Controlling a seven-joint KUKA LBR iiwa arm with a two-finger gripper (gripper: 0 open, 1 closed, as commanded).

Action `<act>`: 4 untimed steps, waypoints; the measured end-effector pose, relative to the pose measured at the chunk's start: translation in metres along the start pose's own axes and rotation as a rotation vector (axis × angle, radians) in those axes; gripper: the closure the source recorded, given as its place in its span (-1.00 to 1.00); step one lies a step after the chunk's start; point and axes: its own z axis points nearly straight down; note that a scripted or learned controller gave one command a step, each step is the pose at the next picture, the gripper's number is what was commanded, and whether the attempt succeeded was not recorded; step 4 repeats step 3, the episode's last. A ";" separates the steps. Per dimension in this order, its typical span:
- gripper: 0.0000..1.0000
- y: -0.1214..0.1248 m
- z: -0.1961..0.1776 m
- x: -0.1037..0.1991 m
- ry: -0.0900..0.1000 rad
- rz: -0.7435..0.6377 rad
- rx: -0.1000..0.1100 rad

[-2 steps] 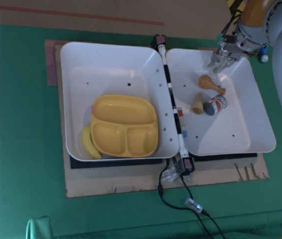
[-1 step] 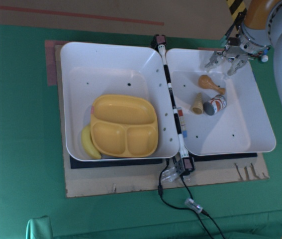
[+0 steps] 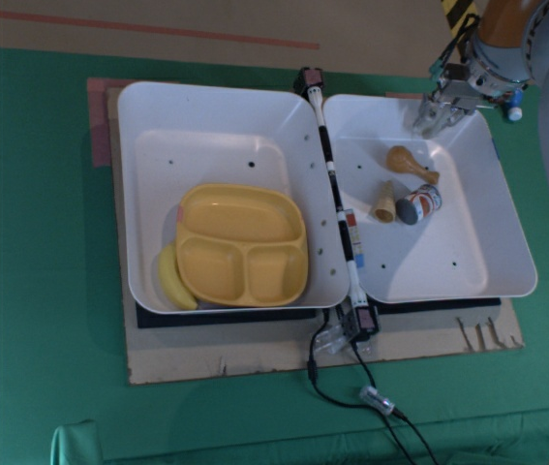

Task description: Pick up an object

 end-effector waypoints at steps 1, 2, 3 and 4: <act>1.00 0.000 0.011 0.000 -0.004 -0.006 0.001; 1.00 -0.001 0.014 0.005 -0.014 0.000 0.000; -1.00 -0.003 0.017 -0.001 -0.028 0.001 0.002; -1.00 -0.003 0.017 -0.001 -0.028 0.001 0.002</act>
